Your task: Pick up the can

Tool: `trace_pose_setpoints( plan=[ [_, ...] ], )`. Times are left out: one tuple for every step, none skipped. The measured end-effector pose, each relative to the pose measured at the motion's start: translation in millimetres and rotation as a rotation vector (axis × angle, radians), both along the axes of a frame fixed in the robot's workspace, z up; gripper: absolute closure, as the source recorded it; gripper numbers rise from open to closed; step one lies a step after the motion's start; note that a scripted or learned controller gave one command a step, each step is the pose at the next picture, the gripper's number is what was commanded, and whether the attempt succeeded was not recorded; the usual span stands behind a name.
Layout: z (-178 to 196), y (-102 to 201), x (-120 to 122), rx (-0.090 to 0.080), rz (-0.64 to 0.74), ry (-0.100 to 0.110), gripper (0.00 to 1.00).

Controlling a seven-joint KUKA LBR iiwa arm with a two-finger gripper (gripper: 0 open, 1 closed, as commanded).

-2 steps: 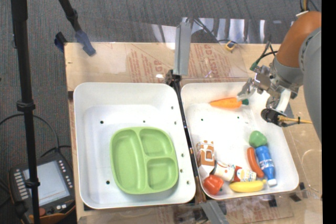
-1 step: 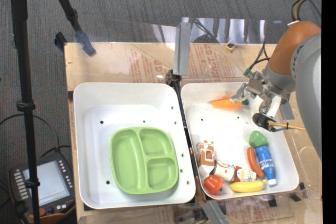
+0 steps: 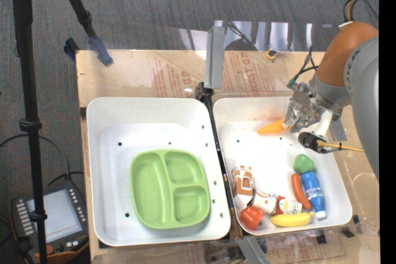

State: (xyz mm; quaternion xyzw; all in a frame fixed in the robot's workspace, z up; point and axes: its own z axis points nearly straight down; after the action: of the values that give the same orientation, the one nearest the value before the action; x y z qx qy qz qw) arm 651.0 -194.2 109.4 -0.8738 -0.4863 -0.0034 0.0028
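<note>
The can (image 3: 312, 190) is a blue cylinder with a white end, lying on its side near the right wall of the right bin (image 3: 272, 107). My gripper (image 3: 297, 120) hangs over the far right part of that bin, well behind the can. It is just right of an orange carrot-shaped toy (image 3: 271, 128) and is close to or touching its thick end. Nothing shows in its grasp.
A green toy (image 3: 303, 163) lies just behind the can and a red sausage (image 3: 299, 190) lies against its left side. A banana (image 3: 291, 219), a small bottle (image 3: 272, 203), a red piece (image 3: 250, 217) and a carton (image 3: 242, 180) crowd the near end. The left bin (image 3: 105, 127) holds a green divided plate (image 3: 169, 187).
</note>
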Motion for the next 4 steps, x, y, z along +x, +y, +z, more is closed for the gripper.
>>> trace_pose_setpoints(
  plan=[
    [88.7,-6.0,-6.8,-0.007,-0.012,0.005,1.0],
    [87.5,-5.3,-7.1,-0.007,-0.011,0.007,0.0],
    [31.7,75.2,-6.9,-0.006,-0.023,0.008,0.0],
    [-23.8,87.5,-84.6,-0.005,0.008,0.01,0.0]
  ],
)
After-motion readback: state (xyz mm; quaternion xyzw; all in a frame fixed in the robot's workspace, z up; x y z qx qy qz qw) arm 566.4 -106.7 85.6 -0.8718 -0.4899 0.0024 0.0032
